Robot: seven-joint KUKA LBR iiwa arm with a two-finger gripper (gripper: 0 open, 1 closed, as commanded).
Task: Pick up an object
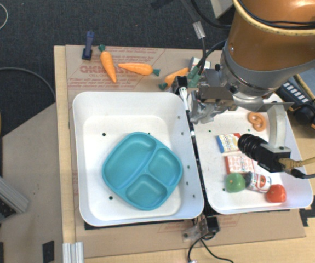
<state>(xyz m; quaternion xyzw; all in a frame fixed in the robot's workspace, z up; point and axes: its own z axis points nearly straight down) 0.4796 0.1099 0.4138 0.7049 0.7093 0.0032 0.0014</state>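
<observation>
The loose things for picking lie in the right bin (220, 201): a round green ball (235, 182) at its 6 o'clock, a red tomato (276, 193) at 5 o'clock, a small bottle with a red label (259, 182) lying between those 2, a red-and-white packet (238, 162) just above the ball, a blue-and-white box (227, 142) near the middle and an orange ring (258, 120) at 1 o'clock. The gripper (201, 113) hangs over this bin's 11 o'clock corner, hard by the wall shared with the left bin (86, 163); spread or pressed together, I cannot tell. The left bin holds 1 teal plate (142, 170) with 3 compartments, set towards 5 o'clock. Beyond the bins at 12 o'clock, 3 orange carrots (108, 66) lie on the cardboard
</observation>
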